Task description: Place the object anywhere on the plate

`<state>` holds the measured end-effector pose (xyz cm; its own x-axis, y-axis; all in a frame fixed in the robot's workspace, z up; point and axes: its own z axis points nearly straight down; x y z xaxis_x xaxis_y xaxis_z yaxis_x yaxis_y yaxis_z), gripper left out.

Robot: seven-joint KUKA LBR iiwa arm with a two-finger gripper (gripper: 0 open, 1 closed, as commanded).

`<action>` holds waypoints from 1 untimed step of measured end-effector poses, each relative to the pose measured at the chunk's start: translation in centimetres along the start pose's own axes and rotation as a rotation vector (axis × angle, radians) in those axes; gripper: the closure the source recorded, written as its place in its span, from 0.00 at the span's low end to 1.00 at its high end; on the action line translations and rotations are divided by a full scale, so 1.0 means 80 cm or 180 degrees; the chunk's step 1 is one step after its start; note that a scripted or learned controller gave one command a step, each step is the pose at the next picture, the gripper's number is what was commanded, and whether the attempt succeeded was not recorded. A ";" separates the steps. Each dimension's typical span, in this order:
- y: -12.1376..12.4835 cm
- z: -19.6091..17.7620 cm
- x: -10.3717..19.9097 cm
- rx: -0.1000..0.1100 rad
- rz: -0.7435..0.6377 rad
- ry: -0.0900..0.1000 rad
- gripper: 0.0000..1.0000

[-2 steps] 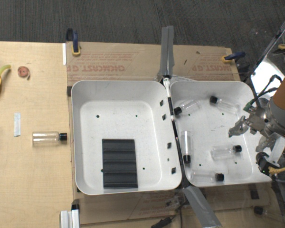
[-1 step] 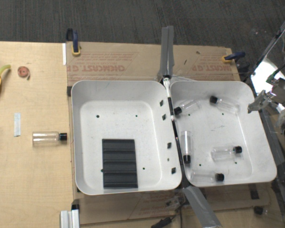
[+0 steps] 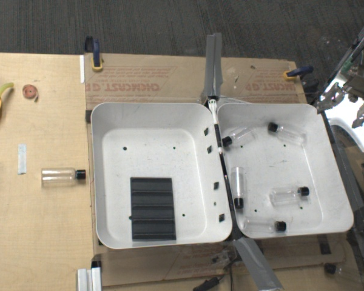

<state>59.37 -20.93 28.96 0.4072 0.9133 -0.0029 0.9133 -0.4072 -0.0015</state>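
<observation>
Clearly, we see clear vials (image 3: 288, 196) lying in the right bin (image 3: 337, 162), well apart from the tool (image 3: 346, 90) beyond that bin's far right corner; its grip state we cannot tell.

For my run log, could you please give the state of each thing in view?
Black ridged plate: flat in left bin, bare.
Vials in right bin: capped, lying down, some overlapping.
Vial on bench: capped, on its side.
Gripper: outside the bins, near the right bin's far corner.
</observation>
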 end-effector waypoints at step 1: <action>0.028 -0.070 0.072 0.0004 0.0884 -0.0002 0.00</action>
<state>63.77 -16.57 34.51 0.6421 0.7666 -0.0039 0.7666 -0.6421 -0.0017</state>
